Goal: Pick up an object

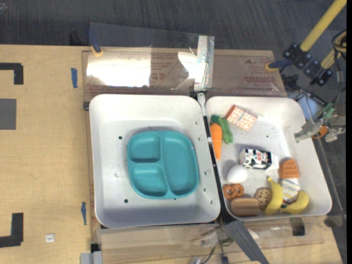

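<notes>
The right bin [308,164] holds several small items. An orange carrot [216,139] with a green top lies along its left wall. Behind it sits an orange-and-white box [241,117]. A black-and-white cow-pattern carton [257,158] lies near the middle, with a white egg [237,174] just in front of it. Along the front are a pretzel [233,191], a brown bun [245,205], a cookie [263,194] and a yellow banana [286,202]. An orange waffle-like piece [289,168] lies at the right.
The left bin [104,147] bears a teal divided plate [163,164]. A clear plastic sheet [148,65] stands behind the bins. A yellow pole [325,16] with black clamps and a metal fitting [316,128] sit at the right bin's far right edge.
</notes>
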`<action>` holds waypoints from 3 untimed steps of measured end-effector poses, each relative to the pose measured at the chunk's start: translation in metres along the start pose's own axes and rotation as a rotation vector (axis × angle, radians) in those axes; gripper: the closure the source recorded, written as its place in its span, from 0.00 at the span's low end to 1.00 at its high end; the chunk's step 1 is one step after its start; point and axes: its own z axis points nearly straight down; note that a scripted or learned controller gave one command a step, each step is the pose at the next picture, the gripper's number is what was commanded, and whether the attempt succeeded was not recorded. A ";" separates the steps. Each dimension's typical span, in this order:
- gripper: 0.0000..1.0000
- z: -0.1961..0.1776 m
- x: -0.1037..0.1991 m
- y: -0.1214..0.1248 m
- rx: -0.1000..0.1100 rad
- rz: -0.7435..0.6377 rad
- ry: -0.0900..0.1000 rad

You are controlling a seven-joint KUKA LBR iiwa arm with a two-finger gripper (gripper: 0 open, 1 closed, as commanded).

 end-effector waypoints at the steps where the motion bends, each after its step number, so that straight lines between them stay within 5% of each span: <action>1: 0.00 -0.039 -0.005 0.015 -0.006 -0.176 -0.004; 2: 0.00 0.109 -0.003 -0.058 0.008 -0.155 0.005; 3: 0.00 0.156 0.016 -0.017 -0.007 -0.074 0.007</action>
